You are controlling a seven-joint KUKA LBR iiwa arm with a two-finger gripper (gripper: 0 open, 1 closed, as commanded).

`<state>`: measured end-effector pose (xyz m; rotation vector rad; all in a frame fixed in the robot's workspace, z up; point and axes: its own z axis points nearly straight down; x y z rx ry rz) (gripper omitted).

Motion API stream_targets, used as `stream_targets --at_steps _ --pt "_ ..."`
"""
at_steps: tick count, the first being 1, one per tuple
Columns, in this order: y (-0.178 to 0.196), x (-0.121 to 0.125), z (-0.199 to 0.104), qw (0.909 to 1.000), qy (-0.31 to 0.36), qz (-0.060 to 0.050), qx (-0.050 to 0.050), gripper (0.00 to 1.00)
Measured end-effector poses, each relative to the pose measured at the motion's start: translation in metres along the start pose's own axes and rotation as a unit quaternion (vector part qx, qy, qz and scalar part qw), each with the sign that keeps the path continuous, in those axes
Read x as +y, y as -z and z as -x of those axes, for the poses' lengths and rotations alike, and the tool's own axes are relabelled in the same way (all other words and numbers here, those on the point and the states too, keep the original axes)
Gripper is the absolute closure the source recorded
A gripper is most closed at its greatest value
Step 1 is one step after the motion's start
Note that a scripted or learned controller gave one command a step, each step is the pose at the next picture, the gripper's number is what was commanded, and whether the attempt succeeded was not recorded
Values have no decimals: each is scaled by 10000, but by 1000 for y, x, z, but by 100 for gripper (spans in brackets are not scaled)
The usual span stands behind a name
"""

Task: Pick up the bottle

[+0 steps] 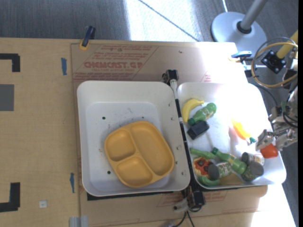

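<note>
Bottle (pixel 230 161) lies on its side in the right bin (pixel 222 91), near the front wall, long axis running from cap down-right toward the grey items. Your gripper (pixel 274 138) hangs at the bin's right rim, so bottle sits left & slightly nearer the front of it. Can't tell claw state, glare + clutter there; red bit beneath it unclear.

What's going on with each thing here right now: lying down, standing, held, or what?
green bottle: lying on its side in the right bin, not held.
small green bottle: lying on its side beside the banana.
banana: lying loose near the right bin's left wall.
yellow divided plate: lying flat in the left bin, right side up.
hand: at the right bin's right edge, apart from both bottles.
</note>
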<state>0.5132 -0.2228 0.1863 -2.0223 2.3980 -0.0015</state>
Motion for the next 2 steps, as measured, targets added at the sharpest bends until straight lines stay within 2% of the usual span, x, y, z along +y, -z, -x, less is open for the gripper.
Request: stream_targets --at_steps 1,2 --pt "-40 -31 5 9966 823 2 -2 100" --pt "-40 -38 7 9660 2585 8 -5 100"
